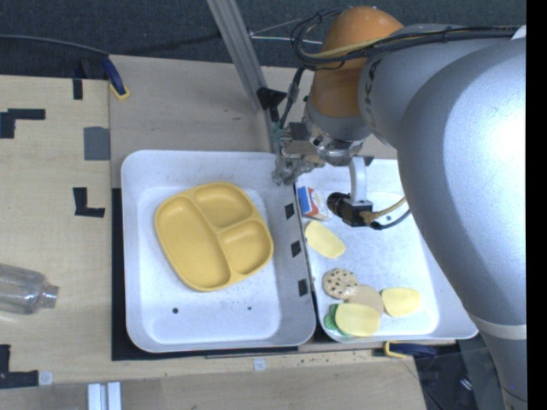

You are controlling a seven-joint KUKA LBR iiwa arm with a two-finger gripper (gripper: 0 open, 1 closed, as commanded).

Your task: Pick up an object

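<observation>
My gripper (291, 171) sits at the top middle of the frame, over the upper end of the divider where the two white bins meet. I cannot tell from this angle whether it is released or clenched, and I see nothing caught in it, so I judge the pick has not been made.

In the left bin (141, 314), toward the centre left of the frame, lies a yellow divided plate (214, 235) with three compartments, flat and on its own. In the right bin (427, 254) the smaller pieces are gathered. A small red, white and blue packet (308, 202) lies just below my gripper, close against the divider. Just below that is a pale yellow oval piece (325, 240). Lower in the frame a chocolate-chip cookie (339, 282) touches a tan round piece (366, 297), with a green-edged yellow slice (355, 319) overlapping the front and another yellow piece (401, 301) beside them at the right.

As I read it, everything remains: choosing one item, lowering onto it, gripping and lifting it clear. The packet is nearest, but it lies flat by the wall, which may make it awkward. A clear plastic bottle (26, 290) lies on the bench at the far left, outside the bins.
</observation>
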